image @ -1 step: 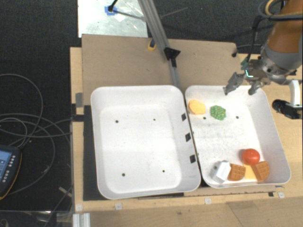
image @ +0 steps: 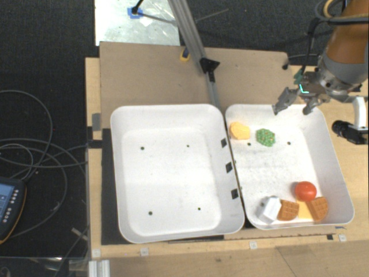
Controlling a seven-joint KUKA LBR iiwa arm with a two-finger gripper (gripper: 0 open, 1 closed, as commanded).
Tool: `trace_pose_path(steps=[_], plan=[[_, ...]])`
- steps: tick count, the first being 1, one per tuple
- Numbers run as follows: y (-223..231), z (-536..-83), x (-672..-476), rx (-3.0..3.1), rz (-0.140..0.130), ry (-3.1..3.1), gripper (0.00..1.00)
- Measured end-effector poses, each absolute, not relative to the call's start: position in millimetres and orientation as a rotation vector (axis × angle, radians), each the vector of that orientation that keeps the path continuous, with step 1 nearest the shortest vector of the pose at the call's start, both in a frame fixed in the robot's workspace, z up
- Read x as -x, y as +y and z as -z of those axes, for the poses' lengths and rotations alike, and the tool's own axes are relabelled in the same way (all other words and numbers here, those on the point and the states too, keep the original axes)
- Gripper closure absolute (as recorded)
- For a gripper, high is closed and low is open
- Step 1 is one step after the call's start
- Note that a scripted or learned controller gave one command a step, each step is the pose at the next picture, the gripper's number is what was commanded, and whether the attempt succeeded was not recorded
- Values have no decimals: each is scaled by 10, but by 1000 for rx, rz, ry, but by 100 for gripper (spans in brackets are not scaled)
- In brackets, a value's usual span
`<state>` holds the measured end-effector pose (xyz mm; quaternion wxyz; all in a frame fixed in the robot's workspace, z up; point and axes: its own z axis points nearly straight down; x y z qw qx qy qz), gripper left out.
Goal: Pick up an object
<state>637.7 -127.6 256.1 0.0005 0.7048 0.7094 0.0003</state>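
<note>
My gripper (image: 296, 105) hangs open over the far edge of the right bin (image: 328, 154), its two fingers spread with nothing between them. Below it and to the left lie a yellow lump (image: 240, 131) and a green knobbly ball (image: 265, 137), near the bin's far left corner. At the near right corner sit a red tomato (image: 305, 190), two orange waffle pieces (image: 288, 210) (image: 318, 208) and a white-grey block (image: 268, 209).
The left bin (image: 167, 172) lies beside the right one, sharing a middle rim with black clips. A grey pole (image: 193, 33) slants across the brown bench at the back. Cables trail on the dark floor at left.
</note>
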Motion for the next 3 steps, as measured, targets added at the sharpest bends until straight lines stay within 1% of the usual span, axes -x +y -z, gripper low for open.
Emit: trace_pose_path(steps=[2,3], plan=[[-1313,-1728,-6378,-2221,2,2224,0],[-1293,-1108,-6407,-2221,3,2226,0]])
